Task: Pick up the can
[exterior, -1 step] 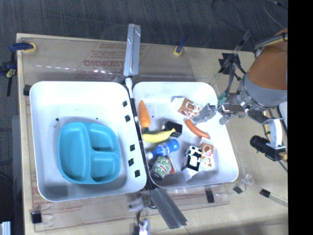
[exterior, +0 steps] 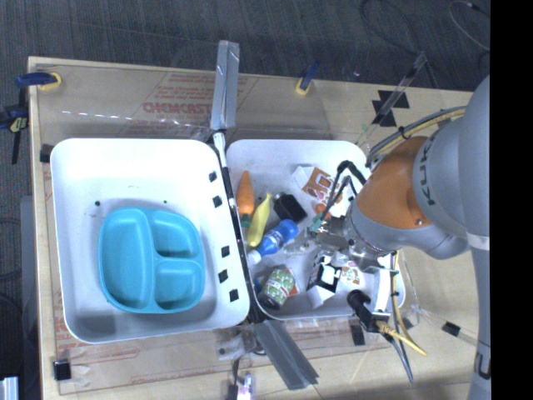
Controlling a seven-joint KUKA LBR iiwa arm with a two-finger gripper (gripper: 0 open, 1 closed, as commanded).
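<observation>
can on side (axis running left-right)

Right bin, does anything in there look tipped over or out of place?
Yes. The can lies on its side near the right bin's front wall, and the blue bottle lies tilted against the banana. Nothing looks spilled.

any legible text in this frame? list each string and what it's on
"KU": grey arm housing, the start of a larger word, the rest curves out of sight.
Red print on the bench sheet behind the bins: upside down and too blurred to read.
Label on the can: too small to read.
Orange-and-white packet: print too blurred.
Black-and-white carton: print too blurred.
</observation>
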